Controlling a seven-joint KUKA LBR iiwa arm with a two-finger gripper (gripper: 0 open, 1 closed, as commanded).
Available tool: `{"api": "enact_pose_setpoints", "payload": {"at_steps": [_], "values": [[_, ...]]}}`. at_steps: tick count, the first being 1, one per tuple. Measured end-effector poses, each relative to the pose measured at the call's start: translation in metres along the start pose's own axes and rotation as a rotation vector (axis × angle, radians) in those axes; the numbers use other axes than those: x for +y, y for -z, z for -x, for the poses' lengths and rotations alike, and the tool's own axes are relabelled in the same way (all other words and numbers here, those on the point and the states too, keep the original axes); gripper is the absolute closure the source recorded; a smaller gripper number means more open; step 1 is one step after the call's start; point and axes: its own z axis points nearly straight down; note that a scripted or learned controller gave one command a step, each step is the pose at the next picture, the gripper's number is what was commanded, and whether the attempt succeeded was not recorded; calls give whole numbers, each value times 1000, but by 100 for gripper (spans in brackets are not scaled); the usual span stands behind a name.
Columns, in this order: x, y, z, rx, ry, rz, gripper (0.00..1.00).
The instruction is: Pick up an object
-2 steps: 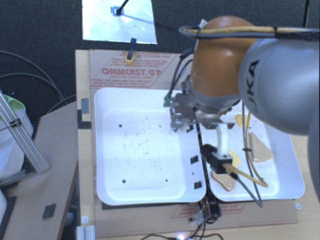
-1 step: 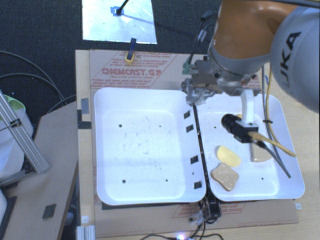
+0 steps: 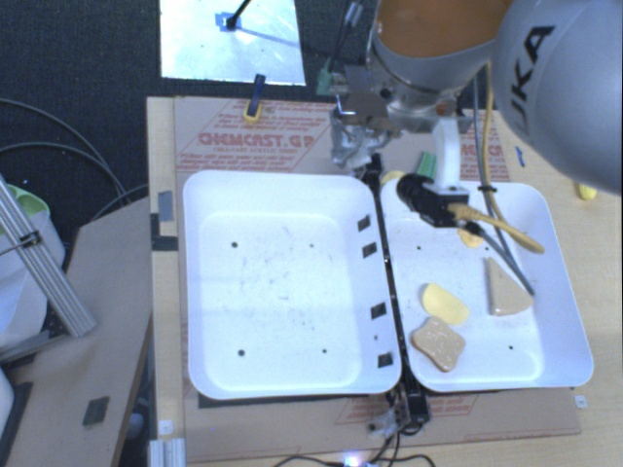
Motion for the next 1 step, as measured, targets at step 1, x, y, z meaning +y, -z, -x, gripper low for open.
{"api": "enact_pose_setpoints", "payload": {"at_steps": [1], "values": [[-88,30,16,1,-1,-5,100]]}}
